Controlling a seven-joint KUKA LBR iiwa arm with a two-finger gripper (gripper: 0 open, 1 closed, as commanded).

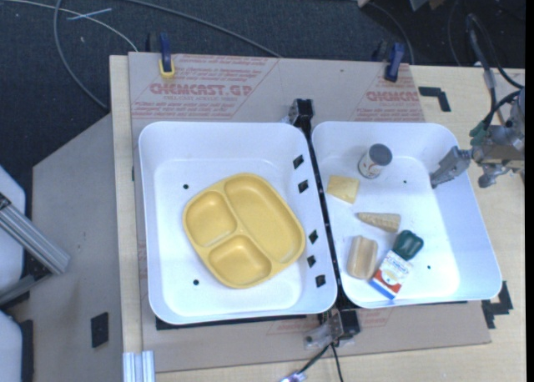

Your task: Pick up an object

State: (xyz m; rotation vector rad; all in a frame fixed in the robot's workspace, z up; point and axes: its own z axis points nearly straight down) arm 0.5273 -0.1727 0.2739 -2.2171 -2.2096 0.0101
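The right bin (467,243) holds several small objects. A grey-capped little can (375,160) stands near its back. A pale yellow block (343,188) lies to the left, with a tan wedge (380,221) below it. Nearer the front are a tan roll (361,256), a dark green piece (408,244) and a small red, white and blue box (390,276). My gripper (455,166) hangs at the bin's right rim, right of the can and apart from every object. Nothing is seen held in it.
The left bin (158,205) bears a yellow divided plate (242,228). A black divider with clips (313,205) runs between the bins. Clamps (166,62) hold the board at the back. Cables cross the dark floor at the top left.
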